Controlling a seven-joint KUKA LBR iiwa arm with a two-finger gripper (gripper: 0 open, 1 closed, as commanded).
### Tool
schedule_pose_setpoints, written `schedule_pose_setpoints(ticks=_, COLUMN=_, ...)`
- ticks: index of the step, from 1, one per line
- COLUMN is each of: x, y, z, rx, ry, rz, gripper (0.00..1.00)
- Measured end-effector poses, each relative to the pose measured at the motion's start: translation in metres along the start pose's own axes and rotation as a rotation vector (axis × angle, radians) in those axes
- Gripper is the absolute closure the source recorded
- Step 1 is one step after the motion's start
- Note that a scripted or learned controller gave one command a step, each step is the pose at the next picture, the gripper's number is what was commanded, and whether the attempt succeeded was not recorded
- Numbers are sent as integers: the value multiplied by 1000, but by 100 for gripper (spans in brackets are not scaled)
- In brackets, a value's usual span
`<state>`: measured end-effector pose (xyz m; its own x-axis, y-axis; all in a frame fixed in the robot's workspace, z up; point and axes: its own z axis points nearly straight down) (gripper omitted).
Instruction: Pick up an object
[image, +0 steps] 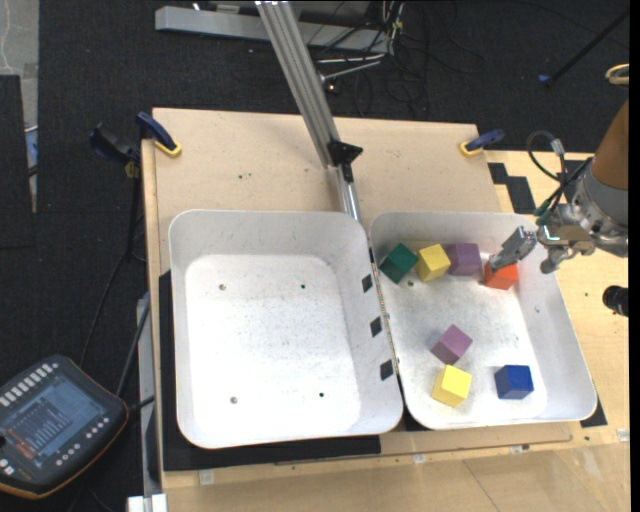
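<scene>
The right bin (572, 352) holds several small blocks. Along its far side lie a green block (399, 263), a yellow block (434, 262), a purple block (464, 258) and an orange block (501, 275). Nearer the front are a second purple block (452, 343), a second yellow block (452, 384) and a blue block (513, 381). My gripper (531, 257) hangs over the bin's far right corner, open. Its left finger (513, 247) is just above the orange block, and nothing sits between the fingers.
The left bin (262, 330) sits beside the right one, joined along a ridge with black tabs (378, 325). A metal pole (312, 90) slants in from the back. Clamps (160, 135) mark the bench's far corners. A teach pendant (50, 425) lies at lower left.
</scene>
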<state>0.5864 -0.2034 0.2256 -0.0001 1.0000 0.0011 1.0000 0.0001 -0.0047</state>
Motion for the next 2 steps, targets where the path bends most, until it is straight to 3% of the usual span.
schedule_pose_setpoints(ticks=1, x=0, y=1, z=-3, rx=-4, ry=-2, rz=-2, gripper=0)
schedule_pose_setpoints(ticks=2, x=8, y=-2, z=44, rx=0, ry=0, rz=-1, gripper=0)
